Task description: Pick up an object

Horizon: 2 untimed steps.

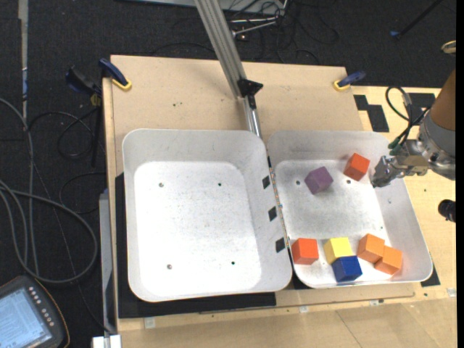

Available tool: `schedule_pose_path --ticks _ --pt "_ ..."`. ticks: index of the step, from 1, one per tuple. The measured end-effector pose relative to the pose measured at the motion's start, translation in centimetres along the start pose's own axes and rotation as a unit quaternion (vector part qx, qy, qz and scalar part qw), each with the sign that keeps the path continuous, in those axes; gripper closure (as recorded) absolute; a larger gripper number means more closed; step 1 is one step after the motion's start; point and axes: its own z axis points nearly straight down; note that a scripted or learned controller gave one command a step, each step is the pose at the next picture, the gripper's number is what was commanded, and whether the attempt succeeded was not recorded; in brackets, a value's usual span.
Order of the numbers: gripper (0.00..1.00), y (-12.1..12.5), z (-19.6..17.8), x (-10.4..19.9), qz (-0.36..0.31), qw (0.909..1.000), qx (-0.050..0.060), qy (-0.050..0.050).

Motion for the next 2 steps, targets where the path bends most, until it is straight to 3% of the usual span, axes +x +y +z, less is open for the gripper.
schedule_pose_path --ticks 1,2 --pt "1.00 0.2 -3.4 0.0 0.000 1.0000 0.001 0.000" --pt "1.00 1.6 -3.8 4.6 -0.002 1.0000 0.002 0.002"
